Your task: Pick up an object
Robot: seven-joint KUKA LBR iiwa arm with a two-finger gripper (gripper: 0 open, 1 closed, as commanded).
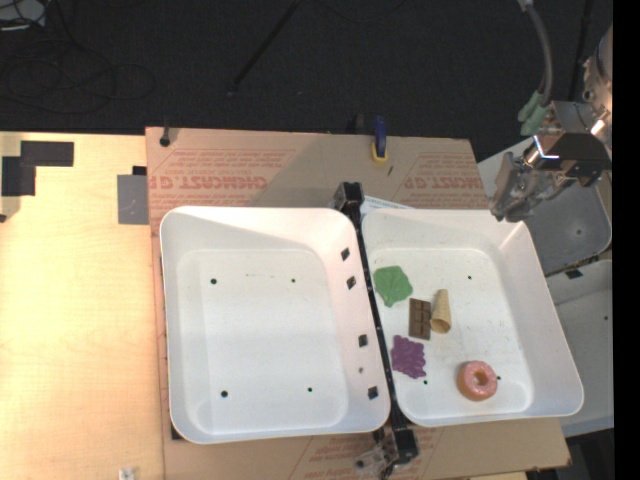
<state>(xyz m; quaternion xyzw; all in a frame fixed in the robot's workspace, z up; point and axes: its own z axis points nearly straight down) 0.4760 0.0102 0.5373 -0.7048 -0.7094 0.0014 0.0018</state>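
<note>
Bench as observed: two shallow white bins side by side. The left bin (260, 318) carried no objects. The right bin (520, 268) held five small items, all grouped in its left half and toward the near edge.

Contents of the right bin, clock positions taken from the bin's centre:
- green piece (391, 285), about 10 o'clock, close to the divider between bins. Looked like a soft, floppy leaf shape; probably light and deformable.
- brown block (420, 318), about 8 o'clock, touching or just beside the tan cone (440, 310) on its right. Both looked small, stiff and light.
- purple piece (408, 356), about 7 o'clock, lumpy outline, near the divider wall.
- pink doughnut (477, 380), about 6 o'clock, lying flat, apart from the rest.

The gripper (512, 200) hung outside the bin, past its far right corner at about 1 o'clock. Whether it was open, I could not tell at this distance. Nothing was seen in it.

Judgement on handling: the doughnut seemed the best candidate, with free space all round it. A pinch across one side of the ring, one finger in the hole, would likely hold. Its surface might be smooth plastic, so slip was possible. The block and cone sat too close together for a clean single grasp.
</note>
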